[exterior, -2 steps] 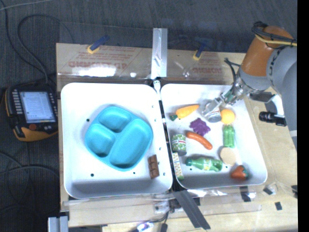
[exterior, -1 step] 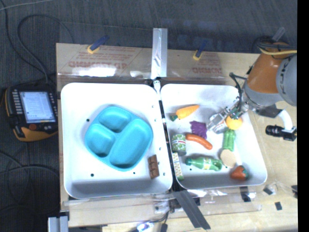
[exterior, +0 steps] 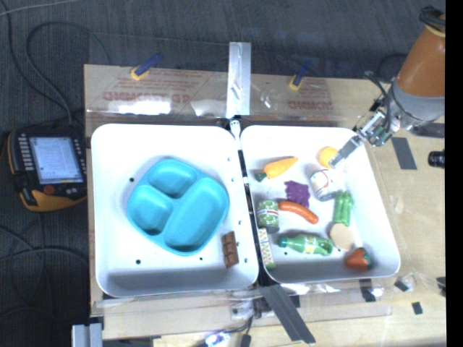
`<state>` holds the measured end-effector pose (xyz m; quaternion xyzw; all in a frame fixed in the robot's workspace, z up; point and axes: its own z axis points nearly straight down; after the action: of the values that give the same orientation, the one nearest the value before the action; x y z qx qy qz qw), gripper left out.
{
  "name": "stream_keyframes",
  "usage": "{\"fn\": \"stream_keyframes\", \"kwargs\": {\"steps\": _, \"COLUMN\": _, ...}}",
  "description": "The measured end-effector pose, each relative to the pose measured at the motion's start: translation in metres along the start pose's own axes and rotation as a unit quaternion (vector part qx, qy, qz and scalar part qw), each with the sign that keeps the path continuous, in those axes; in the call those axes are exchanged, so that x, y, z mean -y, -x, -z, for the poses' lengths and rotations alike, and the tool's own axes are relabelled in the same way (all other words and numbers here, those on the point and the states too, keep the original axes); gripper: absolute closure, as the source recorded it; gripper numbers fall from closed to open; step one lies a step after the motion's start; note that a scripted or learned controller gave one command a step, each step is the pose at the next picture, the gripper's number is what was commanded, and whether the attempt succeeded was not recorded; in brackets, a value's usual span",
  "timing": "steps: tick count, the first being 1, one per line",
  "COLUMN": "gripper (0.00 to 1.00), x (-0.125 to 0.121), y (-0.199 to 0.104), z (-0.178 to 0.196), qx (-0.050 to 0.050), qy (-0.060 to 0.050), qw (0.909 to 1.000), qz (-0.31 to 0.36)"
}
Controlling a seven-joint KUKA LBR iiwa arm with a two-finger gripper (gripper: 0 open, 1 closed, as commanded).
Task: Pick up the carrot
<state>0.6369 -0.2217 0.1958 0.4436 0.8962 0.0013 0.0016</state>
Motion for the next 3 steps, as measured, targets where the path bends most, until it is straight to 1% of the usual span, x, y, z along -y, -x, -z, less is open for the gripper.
{"fn": "stream_keyframes", "kwargs": {"steps": 1, "gripper": 0.0, "x": -0.064, "y": -0.04, "z": 0.0, "qx": 0.0, "qy": -0.001, "qw": 0.9953, "qz": 0.097}}
{"fn": "stream_keyframes", "kwargs": {"steps": 2, "gripper": 0.0, "x": -0.077, "y": -0.1, "z": -0.105, "qx": 0.001, "qy": -0.001, "qw": 0.9947, "qz": 0.103}}
{"fn": "stream_keyframes", "kwargs": {"steps": 3, "gripper": 1.0, "x": -0.079, "y": -0.101, "z": -0.093, "qx": 0.001, "qy": 0.003, "qw": 0.9947, "qz": 0.103}}
